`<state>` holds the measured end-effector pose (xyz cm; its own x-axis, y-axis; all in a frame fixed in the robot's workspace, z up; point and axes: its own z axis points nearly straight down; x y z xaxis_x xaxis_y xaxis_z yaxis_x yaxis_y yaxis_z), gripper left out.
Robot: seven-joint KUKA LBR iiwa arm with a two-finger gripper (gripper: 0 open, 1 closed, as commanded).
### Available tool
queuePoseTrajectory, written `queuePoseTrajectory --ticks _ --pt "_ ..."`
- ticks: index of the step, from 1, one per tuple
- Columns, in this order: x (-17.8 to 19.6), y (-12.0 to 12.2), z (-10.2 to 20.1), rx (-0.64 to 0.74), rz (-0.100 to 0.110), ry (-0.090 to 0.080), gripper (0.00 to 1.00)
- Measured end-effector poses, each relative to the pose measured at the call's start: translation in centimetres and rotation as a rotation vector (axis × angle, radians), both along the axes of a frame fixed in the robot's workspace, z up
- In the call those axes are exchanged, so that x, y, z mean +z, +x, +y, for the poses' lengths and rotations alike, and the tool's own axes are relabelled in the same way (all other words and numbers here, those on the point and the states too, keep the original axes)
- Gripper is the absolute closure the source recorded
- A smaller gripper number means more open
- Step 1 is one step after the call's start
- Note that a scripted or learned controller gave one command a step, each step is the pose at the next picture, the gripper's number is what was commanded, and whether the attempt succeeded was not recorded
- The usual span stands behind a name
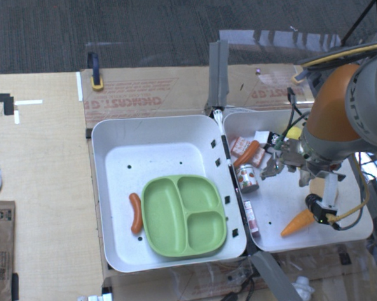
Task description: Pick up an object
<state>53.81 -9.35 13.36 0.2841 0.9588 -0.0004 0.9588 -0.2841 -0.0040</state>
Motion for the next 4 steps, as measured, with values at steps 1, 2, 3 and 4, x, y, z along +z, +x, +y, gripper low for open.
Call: queuePoseTrajectory --ticks 1,2,3,4 --pt "-2.7 -6.1 -2.0 0.385 0.0 0.002 0.0" --pt "-4.3 -6.1 -4.4 0.665 -0.002 0.002 0.0" --pt "1.7 -4.2 -3.4 0.884 -0.005 0.001 0.0" --pt "-4.0 -6.0 -6.1 1.235 -0.005 0.005 0.0"
